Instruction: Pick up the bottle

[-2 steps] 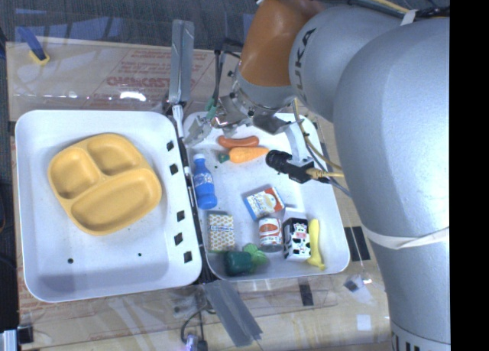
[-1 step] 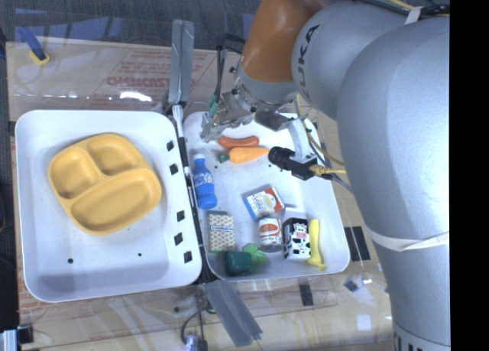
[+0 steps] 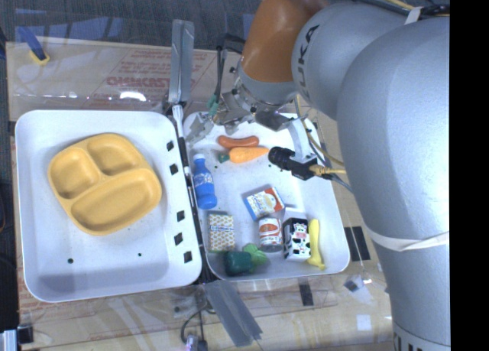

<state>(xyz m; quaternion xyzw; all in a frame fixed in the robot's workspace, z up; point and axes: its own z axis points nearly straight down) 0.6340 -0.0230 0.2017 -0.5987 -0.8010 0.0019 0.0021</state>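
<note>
Blue bottle (image 3: pixel 203 183), yellow tray (image 3: pixel 104 182), white bins (image 3: pixel 30 189), orange carrot (image 3: pixel 246 155).

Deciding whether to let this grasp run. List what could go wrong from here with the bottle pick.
1. The bottle lies flat against the right bin's left wall, so a finger may have little room on that side.
2. The gripper sits at the bin's far end above the carrot and sausage; a misaimed descent could hit those.
3. The cracker packet lies just past the bottle's end and could get nudged.

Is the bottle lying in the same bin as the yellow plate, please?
No, the bottle lies in the right bin by its left wall, while the plate sits in the left bin.
</note>
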